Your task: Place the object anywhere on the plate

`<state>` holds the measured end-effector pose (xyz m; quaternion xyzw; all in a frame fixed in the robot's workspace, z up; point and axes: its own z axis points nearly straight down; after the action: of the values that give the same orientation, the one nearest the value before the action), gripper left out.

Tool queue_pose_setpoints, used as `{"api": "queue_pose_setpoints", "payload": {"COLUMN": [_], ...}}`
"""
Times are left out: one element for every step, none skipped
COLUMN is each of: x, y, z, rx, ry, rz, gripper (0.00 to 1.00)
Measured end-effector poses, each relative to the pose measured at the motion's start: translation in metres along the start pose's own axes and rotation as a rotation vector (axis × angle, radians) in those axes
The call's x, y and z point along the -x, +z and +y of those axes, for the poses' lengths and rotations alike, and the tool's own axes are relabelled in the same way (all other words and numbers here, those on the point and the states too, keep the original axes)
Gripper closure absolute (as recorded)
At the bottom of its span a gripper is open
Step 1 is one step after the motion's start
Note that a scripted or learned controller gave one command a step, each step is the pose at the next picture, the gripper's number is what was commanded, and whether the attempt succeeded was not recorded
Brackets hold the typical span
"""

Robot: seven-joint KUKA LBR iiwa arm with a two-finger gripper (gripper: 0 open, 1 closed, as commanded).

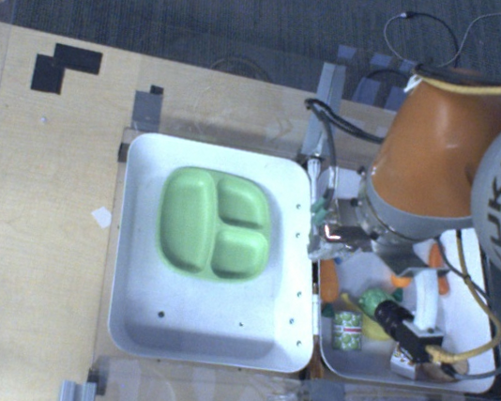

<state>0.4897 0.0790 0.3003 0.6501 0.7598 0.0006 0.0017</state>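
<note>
A light green plate (216,223) with three compartments lies in the left white bin (200,329) and has nothing on it. My gripper (330,235) hangs below the orange-banded wrist, low over the left edge of the right bin (412,374), just beside the wall between the two bins. The wrist hides most of it. In the right bin, near its front left corner, are a small green-labelled can (348,330), an orange carrot-like piece (327,280), and a green item (372,302) next to a yellow one (377,329). Nothing can be seen between the fingers.
The arm covers most of the right bin. Small orange pieces (443,280) peek out beside the wrist. Metal brackets (148,109) stand at the bins' corners. Black marks (65,67) sit on the wooden bench to the far left.
</note>
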Motion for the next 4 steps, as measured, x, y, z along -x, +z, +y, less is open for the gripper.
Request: {"api": "queue_pose_setpoints", "payload": {"x": [0.044,0.062,0.111,0.175], "y": [-0.012,0.017,0.055,0.044], "z": [-0.006,-0.005,0.030,-0.028], "rx": [0.002,-0.003,-0.003,-0.002], "ry": [-0.175,-0.191,-0.156,-0.224], "rz": [-0.001,0.001,0.000,0.001], "gripper": [1.00,1.00,1.00,1.00]}}
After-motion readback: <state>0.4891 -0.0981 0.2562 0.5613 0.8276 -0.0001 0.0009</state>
